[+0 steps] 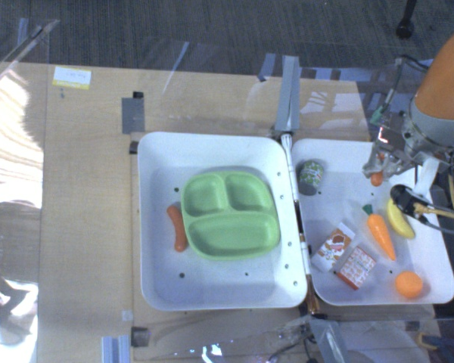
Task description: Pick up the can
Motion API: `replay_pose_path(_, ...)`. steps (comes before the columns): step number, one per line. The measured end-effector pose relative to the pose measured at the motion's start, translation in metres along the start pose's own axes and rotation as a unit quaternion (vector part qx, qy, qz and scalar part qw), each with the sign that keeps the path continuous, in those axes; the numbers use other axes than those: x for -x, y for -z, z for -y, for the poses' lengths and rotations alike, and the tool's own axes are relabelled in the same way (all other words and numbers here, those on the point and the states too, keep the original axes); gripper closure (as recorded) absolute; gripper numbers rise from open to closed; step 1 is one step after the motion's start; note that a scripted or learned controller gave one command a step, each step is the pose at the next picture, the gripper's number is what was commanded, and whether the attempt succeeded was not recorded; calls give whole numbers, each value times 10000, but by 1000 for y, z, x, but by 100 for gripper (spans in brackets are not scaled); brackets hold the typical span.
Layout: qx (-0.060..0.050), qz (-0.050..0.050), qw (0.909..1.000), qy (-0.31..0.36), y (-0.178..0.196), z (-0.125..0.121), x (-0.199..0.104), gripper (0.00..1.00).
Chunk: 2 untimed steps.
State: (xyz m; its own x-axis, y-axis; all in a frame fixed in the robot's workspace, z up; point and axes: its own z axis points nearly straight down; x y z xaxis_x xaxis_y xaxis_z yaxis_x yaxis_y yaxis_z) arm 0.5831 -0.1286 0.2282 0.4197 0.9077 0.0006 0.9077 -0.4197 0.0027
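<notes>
can [311,175]: right bin [439,297], far-left corner, lying free | gripper [384,165]: over bin's far side, well apart | grip state: cannot tell

arm [448,89]: orange band | grey wrist | claw [386,161]: metallic, black cable

Bright, slightly soft picture (glare on the bench's [76,203] left, perhaps sunlight).
</notes>
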Motion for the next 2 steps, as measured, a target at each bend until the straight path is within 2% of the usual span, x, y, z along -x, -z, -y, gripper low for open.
replay_pose_path(1, 12, -7, 9988, -495, 4, -21, -102, 100)
replay_pose_path(2, -1, -8, 9726, -2324, 30, 56, -153, 100)
